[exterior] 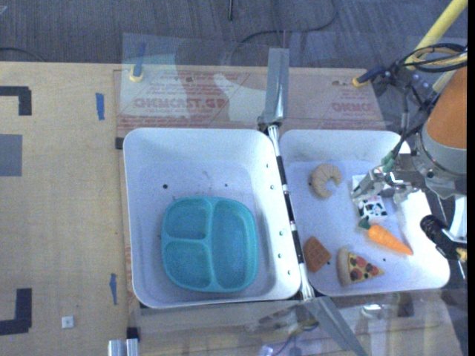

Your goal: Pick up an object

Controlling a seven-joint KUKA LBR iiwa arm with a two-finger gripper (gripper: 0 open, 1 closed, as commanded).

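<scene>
The gripper (376,186) hangs low over the right bin (415,145), just above a small black-and-white object (373,210). Whether its fingers are apart or together I cannot tell; the metal parts blur into each other. An orange carrot (390,239) lies just below that object, a pizza slice (358,266) and brown cookie (317,253) nearer the front, a croissant (325,179) to the left. The left bin (141,199) holds a teal divided tray (210,243)

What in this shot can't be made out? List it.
- Gripper, camera view: too small and cluttered to tell open from shut.
- Black-and-white object, right bin: partly under the gripper, too small to identify.
- Arm: cut off by the right edge.
- Brown piece: too small to identify.
</scene>
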